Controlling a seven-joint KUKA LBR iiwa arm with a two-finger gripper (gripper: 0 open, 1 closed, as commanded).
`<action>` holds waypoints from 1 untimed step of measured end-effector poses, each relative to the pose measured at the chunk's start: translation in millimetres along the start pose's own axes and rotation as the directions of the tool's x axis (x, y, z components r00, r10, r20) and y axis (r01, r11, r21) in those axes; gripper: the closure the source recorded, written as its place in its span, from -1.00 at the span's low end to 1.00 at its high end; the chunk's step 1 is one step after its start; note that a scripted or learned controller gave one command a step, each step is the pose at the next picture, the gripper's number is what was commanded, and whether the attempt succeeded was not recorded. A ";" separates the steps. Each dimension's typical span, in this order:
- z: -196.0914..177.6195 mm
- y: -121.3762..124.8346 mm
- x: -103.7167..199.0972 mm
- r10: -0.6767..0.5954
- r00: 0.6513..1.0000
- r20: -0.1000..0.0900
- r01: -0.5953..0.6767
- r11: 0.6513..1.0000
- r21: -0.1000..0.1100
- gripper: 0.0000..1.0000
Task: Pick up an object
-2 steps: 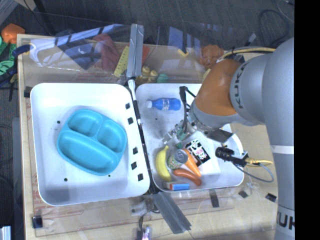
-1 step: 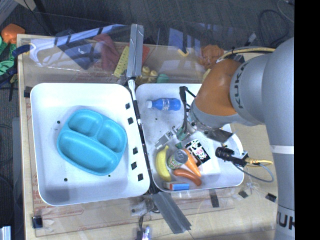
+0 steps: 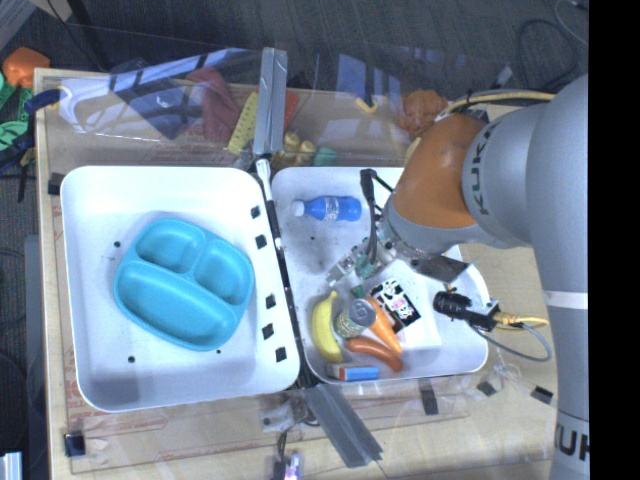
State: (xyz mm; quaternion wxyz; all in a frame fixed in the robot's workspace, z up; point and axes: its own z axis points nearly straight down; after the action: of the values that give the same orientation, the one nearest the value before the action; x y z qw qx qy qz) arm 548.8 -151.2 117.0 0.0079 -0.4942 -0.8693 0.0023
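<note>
1. While the grey arm (image 3: 520, 188) reaches in from the right, its gripper (image 3: 356, 266) hangs low over the middle of the right bin (image 3: 305, 253). Whether it is open or closed cannot be told, and nothing can be seen held in it.
2. Things to pick lie mostly along the right bin's front half, just below the gripper and packed together.
   - A banana (image 3: 324, 330) lies nearest the dividing wall.
   - A round tin (image 3: 352, 319) touches the banana's right side.
   - Two carrots (image 3: 380, 346) lie just right of the tin, one across the other.
   - A black-and-white card (image 3: 396, 304) sits above the carrots, on a white block (image 3: 428, 333).
   - A small blue and orange stick (image 3: 356, 373) lies against the front wall.
3. A blue bottle (image 3: 328, 208) lies on its side alone toward the back wall, well apart from the cluster, with bare floor all round it.
4. Open floor in the right bin runs down the left side, between the bottle and the banana, beside the dividing wall.
5. A blue divided plate (image 3: 185, 283) lies flat in the middle of the left bin (image 3: 85, 358), clear of all four walls, with a bare white margin round it.
</note>
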 end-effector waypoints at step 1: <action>0.0 0.1 0.1 0.000 1.000 0.000 0.000 1.000 0.000 -1.00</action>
State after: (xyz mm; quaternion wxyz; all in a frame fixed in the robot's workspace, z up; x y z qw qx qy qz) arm 548.8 -151.1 117.0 0.0079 -0.4940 -0.8694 0.0023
